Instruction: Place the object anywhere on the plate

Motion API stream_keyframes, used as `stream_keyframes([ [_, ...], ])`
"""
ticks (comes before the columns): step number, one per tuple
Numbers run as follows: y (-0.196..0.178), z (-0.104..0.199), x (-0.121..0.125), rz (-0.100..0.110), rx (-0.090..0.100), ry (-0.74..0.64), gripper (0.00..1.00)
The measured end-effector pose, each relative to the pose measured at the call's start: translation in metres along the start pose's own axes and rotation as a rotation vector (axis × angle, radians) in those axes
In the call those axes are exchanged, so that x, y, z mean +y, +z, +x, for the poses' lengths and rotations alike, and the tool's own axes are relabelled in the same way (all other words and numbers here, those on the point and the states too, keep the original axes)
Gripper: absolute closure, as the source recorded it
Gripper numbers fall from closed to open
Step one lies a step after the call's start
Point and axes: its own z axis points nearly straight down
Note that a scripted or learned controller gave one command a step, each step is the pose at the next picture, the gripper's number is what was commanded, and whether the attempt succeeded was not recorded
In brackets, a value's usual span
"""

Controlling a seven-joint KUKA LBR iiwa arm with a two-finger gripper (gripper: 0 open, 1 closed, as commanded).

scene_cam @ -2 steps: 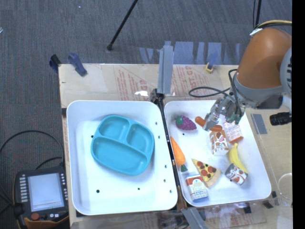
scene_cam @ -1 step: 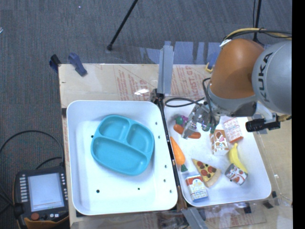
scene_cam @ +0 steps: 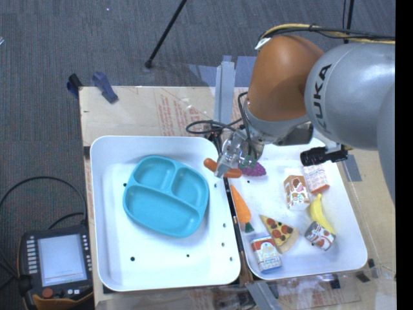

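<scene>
Hand [scene_cam: 230, 162] pinches sausage [scene_cam: 213, 166] at the bin divider; you need plate [scene_cam: 166, 196], lying down-left, near.

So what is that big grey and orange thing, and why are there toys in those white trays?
That is a robot arm. One camera looks down on it from above. At its tip is a gripper, like a two-finger hand, at the gap between two white trays. A small orange toy is by its tip; whether it is held is hard to tell. The left tray holds a blue plate. The right tray holds toy food: a carrot, a pizza slice and a banana.
</scene>
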Motion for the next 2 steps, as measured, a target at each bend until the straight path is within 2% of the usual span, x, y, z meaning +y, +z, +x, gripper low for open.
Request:
stream_keyframes([
  [1, -0.0300, -0.0304, -0.0395, 0.000, -0.002, -0.166, 1.00],
  [2, -0.0300, -0.0304, -0.0395, 0.000, -0.002, -0.166, 0.00],
])
